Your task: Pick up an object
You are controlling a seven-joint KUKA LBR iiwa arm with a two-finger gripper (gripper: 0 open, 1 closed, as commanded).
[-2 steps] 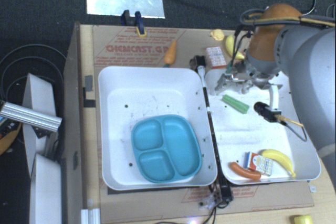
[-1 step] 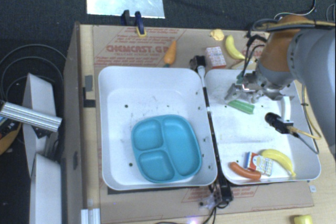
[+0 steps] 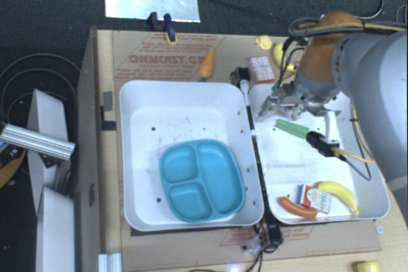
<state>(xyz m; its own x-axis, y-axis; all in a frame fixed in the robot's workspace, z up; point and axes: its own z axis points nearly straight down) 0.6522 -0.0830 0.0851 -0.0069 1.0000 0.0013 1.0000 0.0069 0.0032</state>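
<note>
My gripper (image 3: 281, 109) hangs over the back left corner of the right bin (image 3: 376, 197), below the grey arm with its orange band. A green stick-shaped object (image 3: 292, 128) lies in that bin just in front of the gripper, apart from it. Near the bin's front lie a yellow banana (image 3: 339, 193), a small red and white carton (image 3: 315, 197) and a reddish hot dog (image 3: 297, 207). I see nothing held in the gripper.
The left bin (image 3: 143, 118) holds a blue divided plate (image 3: 201, 179). Behind the bins, on the cardboard, lie an orange carrot (image 3: 206, 64), a small pink box (image 3: 261, 68) and a yellow item (image 3: 264, 42). A blue clamp (image 3: 167, 23) sits at the cardboard's back edge.
</note>
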